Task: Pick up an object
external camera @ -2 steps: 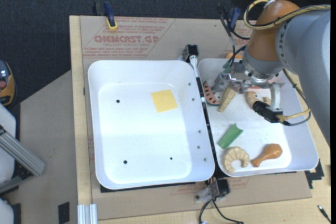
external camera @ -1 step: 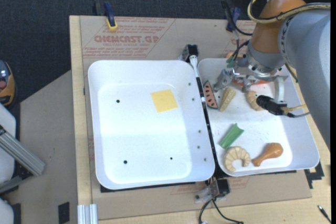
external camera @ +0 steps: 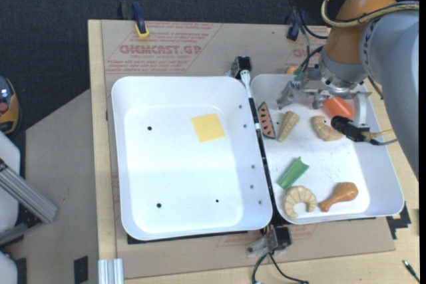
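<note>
My gripper (external camera: 325,98) hangs over the far end of the right bin (external camera: 389,176), below the orange wrist band. An orange-red piece (external camera: 338,106) lies partly hidden right under it. Close by are a tan cone-shaped piece (external camera: 288,125) to its left and a beige lump (external camera: 325,129) just in front. A watermelon slice (external camera: 266,120) rests by the bin's left wall. Nearer the front lie a green strip (external camera: 293,173), a curled shrimp (external camera: 299,200) and a brown drumstick (external camera: 339,195). A yellow square (external camera: 208,128) sits in the left bin (external camera: 133,209).
The two bins meet along a ridge with black clamps at its far end (external camera: 241,66) and near end (external camera: 276,236). A black cable end (external camera: 349,129) trails from the wrist over the right bin. The arm's grey body covers the bin's far right corner.
</note>
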Controlling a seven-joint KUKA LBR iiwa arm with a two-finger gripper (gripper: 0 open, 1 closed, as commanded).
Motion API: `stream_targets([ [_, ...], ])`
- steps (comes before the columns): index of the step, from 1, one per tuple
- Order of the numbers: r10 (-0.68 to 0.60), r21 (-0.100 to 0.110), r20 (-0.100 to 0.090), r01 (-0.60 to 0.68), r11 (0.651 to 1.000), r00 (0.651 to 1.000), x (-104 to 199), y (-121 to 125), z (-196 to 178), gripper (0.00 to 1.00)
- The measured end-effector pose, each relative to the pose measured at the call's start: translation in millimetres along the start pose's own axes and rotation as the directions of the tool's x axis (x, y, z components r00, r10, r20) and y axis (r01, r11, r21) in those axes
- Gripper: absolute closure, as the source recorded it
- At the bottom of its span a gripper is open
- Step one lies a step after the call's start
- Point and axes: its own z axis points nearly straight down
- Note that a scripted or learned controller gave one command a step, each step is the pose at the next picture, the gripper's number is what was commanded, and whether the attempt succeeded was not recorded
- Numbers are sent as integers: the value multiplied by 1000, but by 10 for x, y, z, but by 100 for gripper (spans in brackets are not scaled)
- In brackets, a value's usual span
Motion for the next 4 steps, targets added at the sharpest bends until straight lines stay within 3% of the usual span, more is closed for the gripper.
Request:
stream_targets([
  [1, 2, -7, -12, -2, 1000, 1000, -978, 27, -780, 0],
  [2, 0, -23, 7, 0, 1000, 1000, -705, -48, -222, 0],
  [4, 0, -21, 5, 0, 1000, 1000, -692, -53, -200, 0],
])
